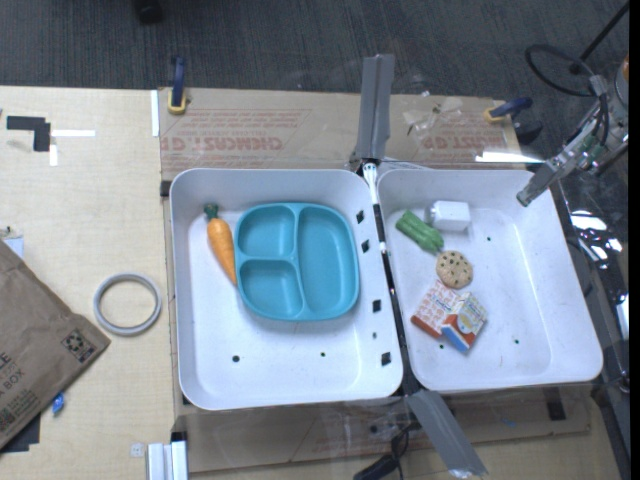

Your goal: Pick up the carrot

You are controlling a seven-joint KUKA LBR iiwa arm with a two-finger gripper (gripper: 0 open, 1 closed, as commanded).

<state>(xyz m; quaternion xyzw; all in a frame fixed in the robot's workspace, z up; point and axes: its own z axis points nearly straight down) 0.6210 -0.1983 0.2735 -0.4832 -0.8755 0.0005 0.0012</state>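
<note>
As the carrot point(221, 246) lies beside the tray point(298, 261) – a finger may snag; gripper point(528, 194) state unclear.

Carrot point(220, 248) beside blue tray point(298, 263), L bin; gripper point(540, 184) blurry, maybe.

A light wooden bench point(80, 218) stood on dark grey carpet point(300, 18). Brown cardboard point(270, 128) lay clamped along its back edge. A roll of tape point(127, 302) rested near a cardboard box point(35, 353) at the left. Black cables point(560, 68) trailed at upper right.
</note>
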